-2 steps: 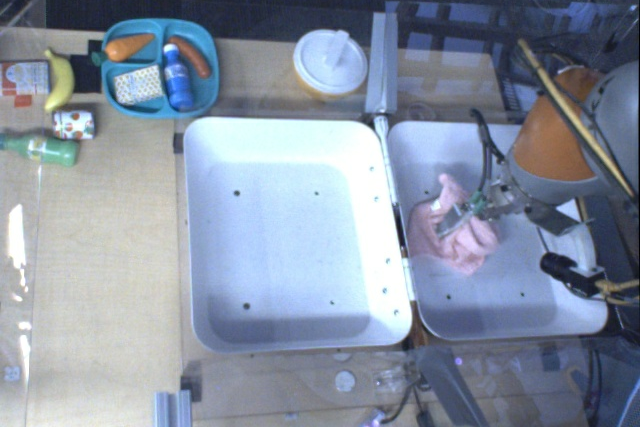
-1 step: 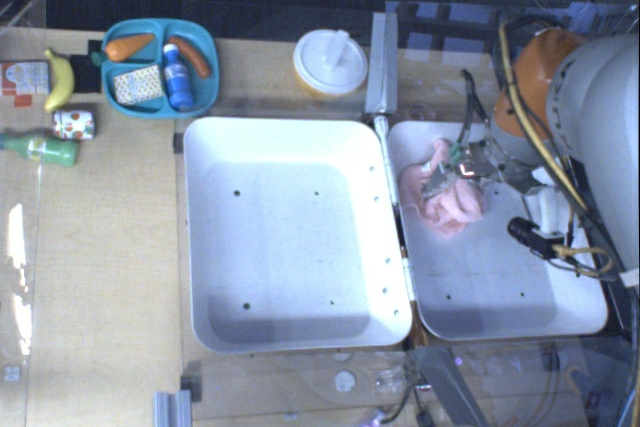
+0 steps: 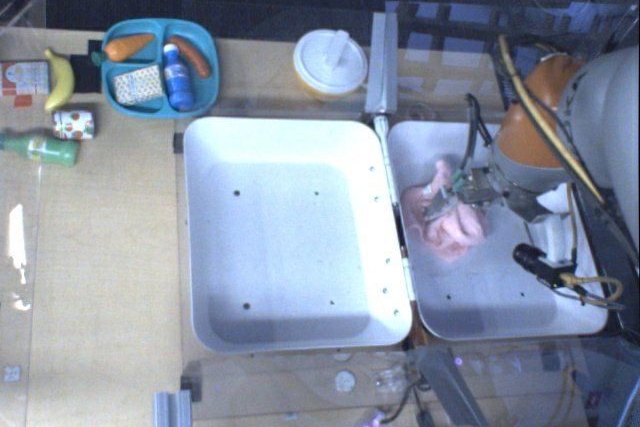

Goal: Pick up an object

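— Pink cloth [image 3: 447, 215], crumpled into a soft heap, is seen in the right bin [image 3: 500, 310], toward that bin's left side and roughly midway between its far and near walls.

— And where is the gripper [image 3: 447, 198] found?

— It is lowered onto the top of that heap. Dark fingers are seen pressed into the folds, with pink fabric showing on both sides of them. Whether fabric is actually pinched between them cannot be told, and how far the fingers are spread cannot be told either; the tips are lost in the cloth.

— How is the arm [image 3: 600, 115] placed?

— It is reached in from the right, with its grey body and the orange band [image 3: 530, 130] seen above the right bin's far right corner. Black and yellow cables [image 3: 545, 145] are looped along it, and a black part on a cable [image 3: 540, 265] is seen over the bin floor to the right of the cloth.

— What is seen in the left bin [image 3: 290, 235]?

— A white floor with a few small dark dots is seen.

— And around the bins?

— A white lidded cup [image 3: 331, 62] is set just beyond the left bin's far right corner. Further left, a blue divided tray [image 3: 205, 50] is set, with toy food and a small blue bottle [image 3: 178, 80] in it. At the bench's left edge a banana [image 3: 59, 80], a small can [image 3: 74, 124] and a green bottle [image 3: 42, 149] lying on its side are found.
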